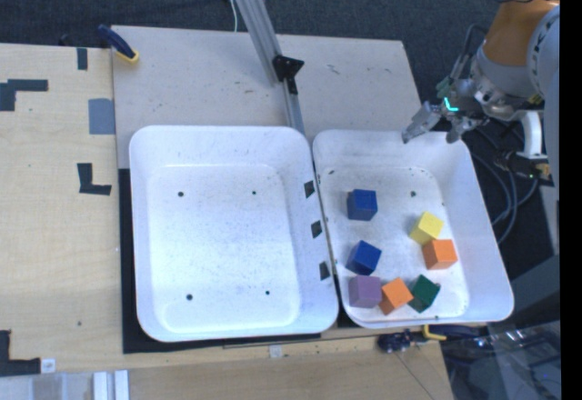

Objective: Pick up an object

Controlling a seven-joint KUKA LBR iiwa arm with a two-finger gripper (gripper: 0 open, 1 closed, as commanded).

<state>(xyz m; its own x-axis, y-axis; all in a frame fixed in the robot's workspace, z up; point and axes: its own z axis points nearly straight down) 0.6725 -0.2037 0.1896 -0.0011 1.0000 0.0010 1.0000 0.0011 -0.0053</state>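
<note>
The right bin [473, 189] holds several small blocks: a blue cube [362, 204] near its middle, a second blue cube [366, 256] below it, a purple cube [366, 290], an orange block [395, 295], a dark green block [424, 293], a yellow cube [426, 226] and an orange cube [440, 253]. My gripper [431, 126] hangs over the far right corner of this bin, above the rim, apart from all the blocks. Its fingers are spread open with nothing between them.
The left bin [145, 207] sits beside the right one. A slanted metal rail [259, 16] runs from the top down to the gap between the bins. Cables [518, 180] trail at the right beside the arm. A blue and yellow tool [118, 42] lies at the back left.
</note>
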